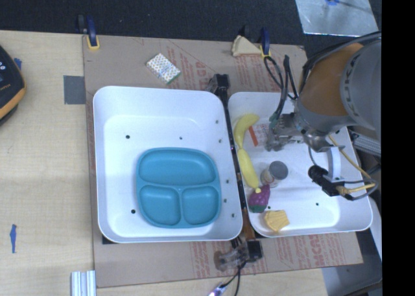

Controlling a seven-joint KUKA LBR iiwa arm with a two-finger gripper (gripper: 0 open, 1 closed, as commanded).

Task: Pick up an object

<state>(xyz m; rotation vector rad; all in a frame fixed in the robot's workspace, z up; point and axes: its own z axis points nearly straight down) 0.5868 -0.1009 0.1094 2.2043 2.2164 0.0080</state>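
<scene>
Crowding is what we are worrying about most: the two-finger gripper (pixel 280 134) is hanging low over the right shallow white bin (pixel 337 214), just beside the curved yellow plastic banana (pixel 244 149) along that bin's left wall. We cannot tell whether its fingers are apart or together. Nothing is showing between them. We are judging that a descent here could be catching the wall or merely nudging the banana. Nearby, the small grey cylinder (pixel 277 170), purple-and-green toy (pixel 259 198) and yellow wedge (pixel 277 219) are lying close together, so a grasp could be slipping between them. The blue divided plastic plate (pixel 177 186) is sitting well apart in the left white bin (pixel 110 113).
</scene>
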